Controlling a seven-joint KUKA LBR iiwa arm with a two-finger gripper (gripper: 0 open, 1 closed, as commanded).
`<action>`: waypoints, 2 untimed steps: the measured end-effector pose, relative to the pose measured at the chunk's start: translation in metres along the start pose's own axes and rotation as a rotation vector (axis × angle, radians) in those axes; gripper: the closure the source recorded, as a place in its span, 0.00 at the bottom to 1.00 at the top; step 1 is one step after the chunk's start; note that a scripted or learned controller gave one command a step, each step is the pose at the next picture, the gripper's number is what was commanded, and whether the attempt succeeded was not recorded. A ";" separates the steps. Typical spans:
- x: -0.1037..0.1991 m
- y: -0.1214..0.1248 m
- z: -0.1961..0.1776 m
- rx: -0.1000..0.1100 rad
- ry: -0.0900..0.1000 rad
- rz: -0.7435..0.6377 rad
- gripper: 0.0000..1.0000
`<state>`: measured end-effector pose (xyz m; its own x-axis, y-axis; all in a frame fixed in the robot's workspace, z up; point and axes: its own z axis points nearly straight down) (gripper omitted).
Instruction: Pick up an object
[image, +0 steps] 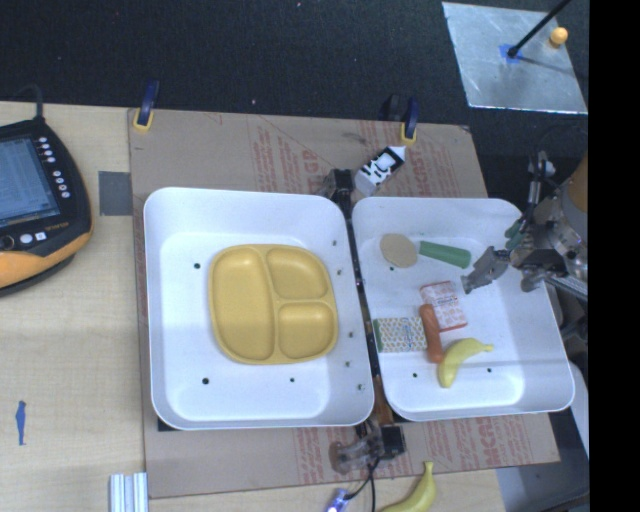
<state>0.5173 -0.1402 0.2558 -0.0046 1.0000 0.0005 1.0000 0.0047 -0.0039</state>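
The right bin (535, 385) holds a tan round disc (399, 250), a green cylinder (444, 253), a pink packet (443, 305), an orange-red stick (432, 334), a yellow banana (458, 359) and a green checked pad (399, 333). A yellow divided tray (273, 302) lies in the left bin (180, 390). My gripper (505, 277) hangs over the right bin's right half, to the right of the green cylinder and the pink packet. It is open, its fingers spread, with nothing between them.
A teach pendant (30, 210) lies on the bench at far left. A second banana (415, 492) sits below the bins at the front edge. Blue clamps (146, 104) and a black-and-white tag (380, 168) stand behind the bins.
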 end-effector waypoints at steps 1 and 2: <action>0.036 0.014 0.103 0.002 -0.001 -0.002 0.00; 0.031 0.030 0.159 -0.009 -0.003 0.000 0.00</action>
<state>0.5461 -0.1088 0.0969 -0.0046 1.0000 -0.0022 1.0000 0.0046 0.0055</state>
